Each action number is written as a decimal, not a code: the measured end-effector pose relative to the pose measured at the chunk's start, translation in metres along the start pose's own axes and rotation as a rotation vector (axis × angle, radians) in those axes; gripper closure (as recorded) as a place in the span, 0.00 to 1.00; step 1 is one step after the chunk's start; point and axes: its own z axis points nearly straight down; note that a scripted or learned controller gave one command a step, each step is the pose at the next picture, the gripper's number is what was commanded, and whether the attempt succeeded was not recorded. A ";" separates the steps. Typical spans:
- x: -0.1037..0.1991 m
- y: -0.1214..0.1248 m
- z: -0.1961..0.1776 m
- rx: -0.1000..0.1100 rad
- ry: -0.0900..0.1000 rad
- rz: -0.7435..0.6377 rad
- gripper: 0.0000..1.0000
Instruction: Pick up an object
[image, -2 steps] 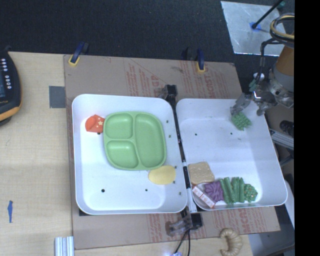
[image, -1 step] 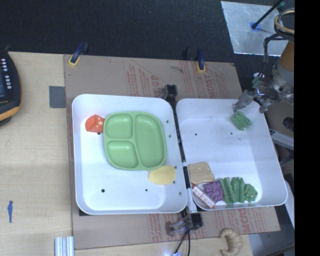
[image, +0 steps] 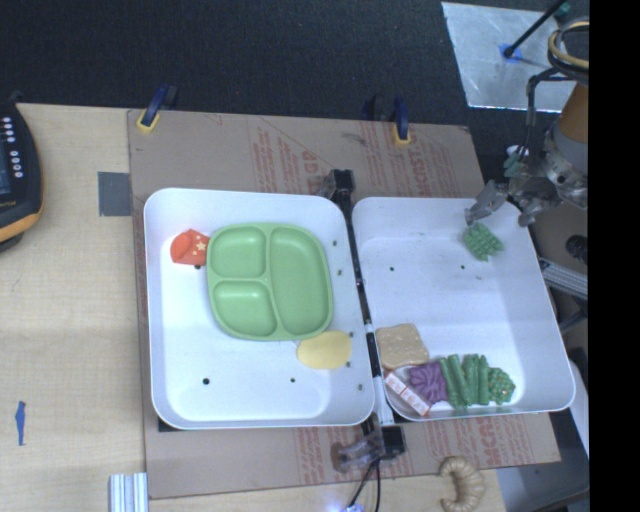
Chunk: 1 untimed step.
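Hovering at the right bin's (image: 540, 300) far corner, the gripper (image: 507, 205) is spreading its jaws just above and beside the small green piece (image: 482, 241), not touching it.

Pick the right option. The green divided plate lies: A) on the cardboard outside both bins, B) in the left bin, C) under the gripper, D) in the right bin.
B: the green divided plate lies flat inside the left bin, between a red object and a yellow piece.

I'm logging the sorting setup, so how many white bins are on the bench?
2, side by side: the left bin holds the green tray; the right bin holds the toy food. None appears hidden.
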 end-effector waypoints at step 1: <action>0.000 0.000 0.000 0.000 0.000 0.000 0.00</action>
